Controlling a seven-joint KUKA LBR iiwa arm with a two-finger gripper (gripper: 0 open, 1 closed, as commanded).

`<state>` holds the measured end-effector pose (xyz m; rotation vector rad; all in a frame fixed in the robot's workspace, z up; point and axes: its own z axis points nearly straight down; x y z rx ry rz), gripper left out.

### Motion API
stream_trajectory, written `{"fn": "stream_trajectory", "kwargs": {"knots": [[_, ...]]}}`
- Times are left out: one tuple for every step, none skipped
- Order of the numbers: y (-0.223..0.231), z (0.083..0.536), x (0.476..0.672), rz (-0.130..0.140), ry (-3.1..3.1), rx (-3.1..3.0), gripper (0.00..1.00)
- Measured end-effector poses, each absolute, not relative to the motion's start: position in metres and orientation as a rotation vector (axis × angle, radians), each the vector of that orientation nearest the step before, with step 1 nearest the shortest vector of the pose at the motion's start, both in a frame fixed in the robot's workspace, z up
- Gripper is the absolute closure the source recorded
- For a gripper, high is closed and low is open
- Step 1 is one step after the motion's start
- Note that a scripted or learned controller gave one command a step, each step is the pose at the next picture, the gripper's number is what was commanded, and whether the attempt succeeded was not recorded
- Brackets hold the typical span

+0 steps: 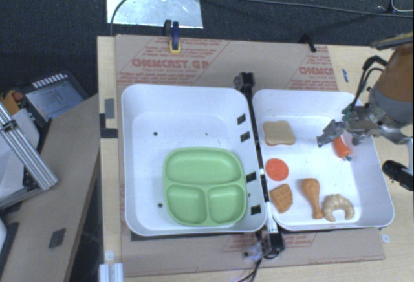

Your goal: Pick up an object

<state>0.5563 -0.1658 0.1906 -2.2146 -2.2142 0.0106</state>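
1. Over the right bin (385, 206) I have the gripper (337, 135) low near the far right side, with the arm (396, 90) reaching in from the right edge.
2. Just beside the fingertips lies a small orange carrot (342, 147), partly covered by the gripper. From this slanted view I cannot tell whether the fingers are wide, narrow, or closed on it, so I do not count it as held.
3. Other candidates sit in the same bin: a slice of bread (279, 133) toward the far left, a red round slice (277, 169) below it, a brown cracker (281, 197) near the divider, a drumstick (312, 195), and a croissant (338, 207) touching the drumstick's lower end.
4. The left bin (142, 112) holds a green divided plate (204, 185), well apart from the gripper.
5. My main worry is a poor grip: the carrot is small and tapered, so if the fingers meet it off-centre it may squirt out or roll.
6. It also lies near the right wall, so a descent slightly too far right could strike the rim, or push the carrot against the wall.
7. If the fingers close above it, I would lift nothing.
8. I judge the drumstick and croissant riskier picks, since grabbing one could drag the other.
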Motion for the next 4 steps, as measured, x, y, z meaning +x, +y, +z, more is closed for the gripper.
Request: {"fn": "stream_trajectory", "kwargs": {"knots": [[-0.165, 0.198, 0.559, -0.001, -2.225, -2.218, 0.00], [-0.168, 0.142, 0.569, 0.000, -2.224, -2.220, 0.00], [-0.168, 0.091, 0.569, 0.000, -2.223, -2.220, 0.00], [-0.168, 0.103, 0.570, -0.001, -2.224, -2.221, 1.00]]}}
